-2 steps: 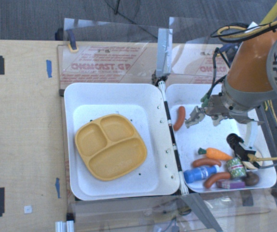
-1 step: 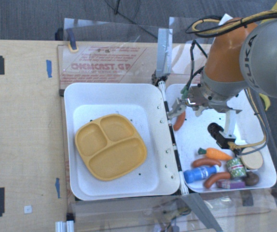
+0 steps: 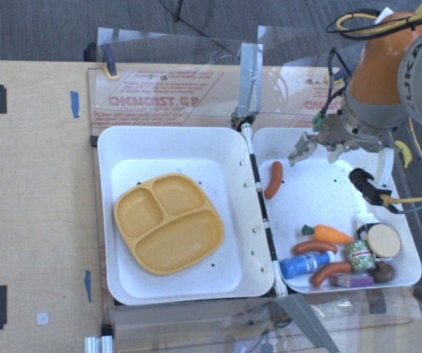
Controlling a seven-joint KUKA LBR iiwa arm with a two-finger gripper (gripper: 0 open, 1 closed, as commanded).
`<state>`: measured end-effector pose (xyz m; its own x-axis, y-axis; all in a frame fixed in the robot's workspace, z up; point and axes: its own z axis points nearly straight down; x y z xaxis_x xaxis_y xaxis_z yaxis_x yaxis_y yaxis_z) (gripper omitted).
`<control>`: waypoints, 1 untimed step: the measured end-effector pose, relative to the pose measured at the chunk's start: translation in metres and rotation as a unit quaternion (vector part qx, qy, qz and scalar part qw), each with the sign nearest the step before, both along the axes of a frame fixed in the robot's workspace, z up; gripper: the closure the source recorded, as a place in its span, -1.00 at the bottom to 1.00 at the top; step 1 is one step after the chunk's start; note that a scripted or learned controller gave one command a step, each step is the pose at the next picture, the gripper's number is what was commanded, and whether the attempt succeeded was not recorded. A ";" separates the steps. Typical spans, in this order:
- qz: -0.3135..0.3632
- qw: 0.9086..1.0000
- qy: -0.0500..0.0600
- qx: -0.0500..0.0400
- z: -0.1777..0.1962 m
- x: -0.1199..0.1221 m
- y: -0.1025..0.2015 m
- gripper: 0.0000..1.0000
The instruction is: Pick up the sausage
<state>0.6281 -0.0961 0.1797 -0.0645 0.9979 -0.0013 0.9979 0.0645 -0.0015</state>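
Reddish-orange, the sausage (image 3: 273, 179) lies alone on the floor of the right bin (image 3: 308, 176), close against its left wall and apart from the toy food heaped in the near right corner. Right of the sausage, the pincer (image 3: 321, 147) hangs spread open and empty. Descending so near that wall could catch a finger on the rim, or nudge the sausage aside.

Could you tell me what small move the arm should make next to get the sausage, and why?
Probably shift the gripper toward the left wall of the right bin and lower it. The sausage lies alone there, apart from the toy pile, and the gripper hangs above and to its right, holding nothing.
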 end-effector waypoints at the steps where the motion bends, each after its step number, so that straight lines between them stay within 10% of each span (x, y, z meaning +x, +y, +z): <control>1: 0.067 0.998 -0.009 -0.001 -0.076 0.021 -0.011 -1.00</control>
<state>0.6491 -0.1070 0.1034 -0.1971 0.9804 -0.0051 0.9802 0.1972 0.0157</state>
